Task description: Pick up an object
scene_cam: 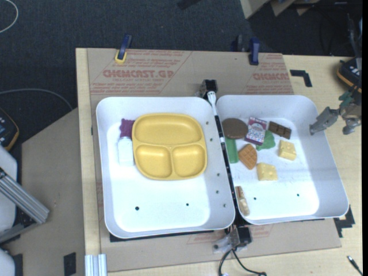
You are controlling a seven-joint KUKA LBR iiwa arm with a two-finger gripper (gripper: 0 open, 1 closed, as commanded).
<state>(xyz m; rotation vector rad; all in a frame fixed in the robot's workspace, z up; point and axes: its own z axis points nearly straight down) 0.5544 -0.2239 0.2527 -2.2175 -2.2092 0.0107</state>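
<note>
The end effector [335, 121] is seen at the right edge of the view, over the right rim of the right bin [322, 197]. Its two grey fingers are spread wide apart, one reaching left toward the bin wall and one pointing right, and nothing is held between them.

The objects to be picked are gathered in the far left part of the right bin, all well to the left of the end effector. Nearest to it are a dark brown chocolate bar [280, 130] and, just nearer in the scene, a pale yellow cheese block [287, 150]. A second cheese piece [266, 172] lies nearer still. A maroon packet [256, 130] is placed left of the chocolate bar, resting partly on a green item [268, 143]. A brown round cookie [234, 127] lies beside the bin's left wall, with a green strip [231, 150] below it and an orange waffle [248, 156] just to the right of that strip. A small tan stick [242, 200] lies by the left wall near the front.

In the left bin [161, 217], a yellow divided plate [169, 145] is set, with a white bottle [125, 151] and a purple item [126, 127] along its left side. Both bins are carried by the cardboard-covered tabletop [178, 73].
</note>
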